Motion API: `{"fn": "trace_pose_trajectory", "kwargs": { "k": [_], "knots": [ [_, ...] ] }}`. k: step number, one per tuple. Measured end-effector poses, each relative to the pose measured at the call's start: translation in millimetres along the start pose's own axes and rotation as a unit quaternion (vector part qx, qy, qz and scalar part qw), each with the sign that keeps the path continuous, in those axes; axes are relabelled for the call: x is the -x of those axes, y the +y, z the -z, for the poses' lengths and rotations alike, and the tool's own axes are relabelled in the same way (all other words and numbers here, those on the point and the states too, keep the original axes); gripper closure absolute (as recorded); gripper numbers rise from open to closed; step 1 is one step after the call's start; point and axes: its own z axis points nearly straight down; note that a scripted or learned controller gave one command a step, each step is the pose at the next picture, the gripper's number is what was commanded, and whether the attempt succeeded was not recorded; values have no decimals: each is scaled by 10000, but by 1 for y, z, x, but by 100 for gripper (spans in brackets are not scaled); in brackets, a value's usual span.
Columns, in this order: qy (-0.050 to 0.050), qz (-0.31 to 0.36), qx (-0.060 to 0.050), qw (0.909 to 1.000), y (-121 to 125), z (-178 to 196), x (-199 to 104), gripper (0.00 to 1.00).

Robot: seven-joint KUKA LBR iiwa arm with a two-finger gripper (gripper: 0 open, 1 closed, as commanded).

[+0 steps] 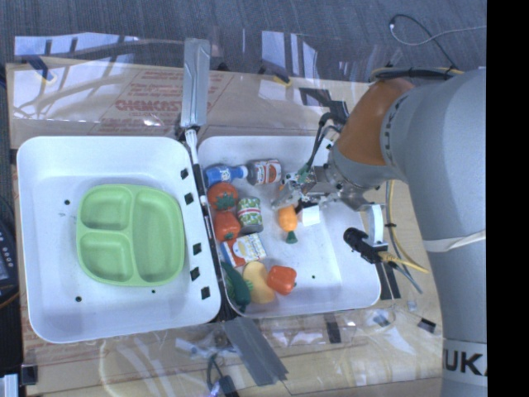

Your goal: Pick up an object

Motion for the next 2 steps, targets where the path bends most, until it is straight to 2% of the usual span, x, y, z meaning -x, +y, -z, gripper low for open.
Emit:
{"fn": "trace_pose_trajectory", "kwargs": {
  "k": [1,2],
  "knots": [
    [9,21,5,10000,1,11,-1,100],
    [10,-1391,-26,9903,-13,109,-53,100]
  ]
}}
